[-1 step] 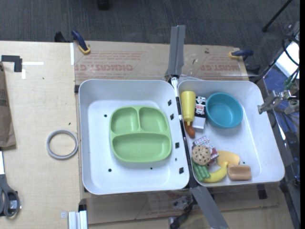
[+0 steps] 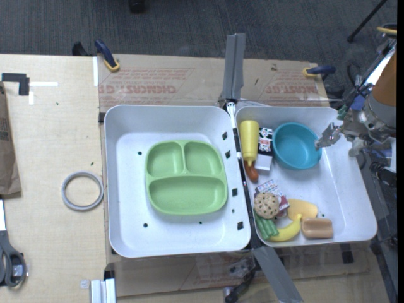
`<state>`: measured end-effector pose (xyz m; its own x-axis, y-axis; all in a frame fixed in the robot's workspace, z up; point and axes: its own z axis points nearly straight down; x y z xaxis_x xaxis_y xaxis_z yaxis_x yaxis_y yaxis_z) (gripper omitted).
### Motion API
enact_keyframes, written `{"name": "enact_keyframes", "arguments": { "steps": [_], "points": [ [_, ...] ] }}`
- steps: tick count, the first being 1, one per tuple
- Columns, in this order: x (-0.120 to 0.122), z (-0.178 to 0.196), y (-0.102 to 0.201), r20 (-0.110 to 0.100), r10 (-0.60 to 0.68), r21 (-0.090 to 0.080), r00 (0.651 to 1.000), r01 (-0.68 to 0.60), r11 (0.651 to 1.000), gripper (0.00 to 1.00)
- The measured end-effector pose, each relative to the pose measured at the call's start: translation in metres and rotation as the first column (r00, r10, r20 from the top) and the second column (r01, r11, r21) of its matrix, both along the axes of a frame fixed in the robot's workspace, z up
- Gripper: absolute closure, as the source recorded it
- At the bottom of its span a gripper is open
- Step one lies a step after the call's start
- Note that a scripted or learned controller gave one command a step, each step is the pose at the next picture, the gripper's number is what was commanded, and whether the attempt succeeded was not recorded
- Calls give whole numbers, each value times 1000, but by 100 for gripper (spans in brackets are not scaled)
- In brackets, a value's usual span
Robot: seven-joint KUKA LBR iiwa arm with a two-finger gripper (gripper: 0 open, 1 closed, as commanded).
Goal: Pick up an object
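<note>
- A green divided plate [image 2: 186,177] lies in the left bin [image 2: 120,188].
- In the right bin [image 2: 353,207]: yellow bottle [image 2: 249,139], cookie [image 2: 266,204], banana [image 2: 287,229], blue bowl [image 2: 297,145].
- The hand [image 2: 334,136] hangs just right of the bowl's rim, holding nothing; whether it is spread or pressed together I cannot tell.

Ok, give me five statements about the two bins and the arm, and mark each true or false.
1. The green divided plate lies in the left bin. True.
2. The blue bowl sits on the green plate. False: it sits in the right bin.
3. The gripper holds the banana. False: it is beside the blue bowl, apart from the banana.
4. The yellow bottle lies along the right bin's left wall. True.
5. The cookie is inside the bowl. False: it lies near the banana.
</note>
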<state>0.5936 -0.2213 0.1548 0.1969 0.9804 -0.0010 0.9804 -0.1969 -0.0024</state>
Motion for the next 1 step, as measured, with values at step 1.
{"name": "enact_keyframes", "arguments": {
  "steps": [1],
  "points": [
    [66,-12,57,3,304,-1,953,-304,953,0]
  ]
}}
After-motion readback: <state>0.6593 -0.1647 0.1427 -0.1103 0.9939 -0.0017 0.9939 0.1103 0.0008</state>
